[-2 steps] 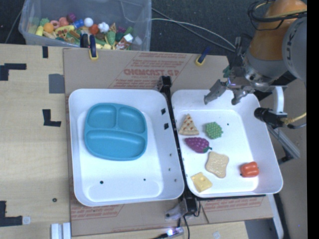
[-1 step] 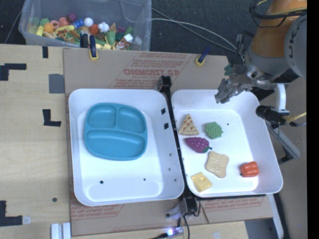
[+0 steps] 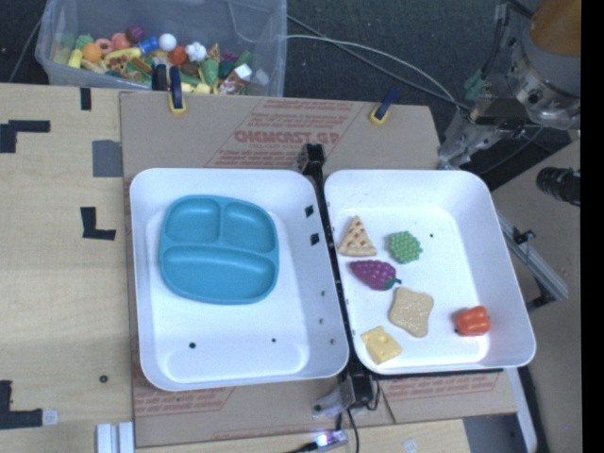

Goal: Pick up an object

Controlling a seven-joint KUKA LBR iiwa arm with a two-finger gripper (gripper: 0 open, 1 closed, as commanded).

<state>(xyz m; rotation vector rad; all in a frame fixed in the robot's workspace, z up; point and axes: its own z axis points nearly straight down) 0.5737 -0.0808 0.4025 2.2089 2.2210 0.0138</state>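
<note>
Operator, your gripper (image 3: 464,144) hangs past the right bin's (image 3: 444,185) far right corner, outside it; how far it is open cannot be told. Nothing visibly held. In that bin lie pizza slice (image 3: 357,238), green cluster (image 3: 405,246), purple grapes (image 3: 374,274) (others nearby).

My arm (image 3: 557,26) is grey metal with an orange band (image 3: 559,8) above the wrist — the band is broad and rounded, cut off by the top edge. Below it sits a pale grey collar with a lighter rim. My tool (image 3: 472,125) hangs from that — a dark, angular assembly of thin black and silver struts and brackets, too small and blurred to make out screws or markings. A thin pale cable (image 3: 377,55) curves toward it.
</note>
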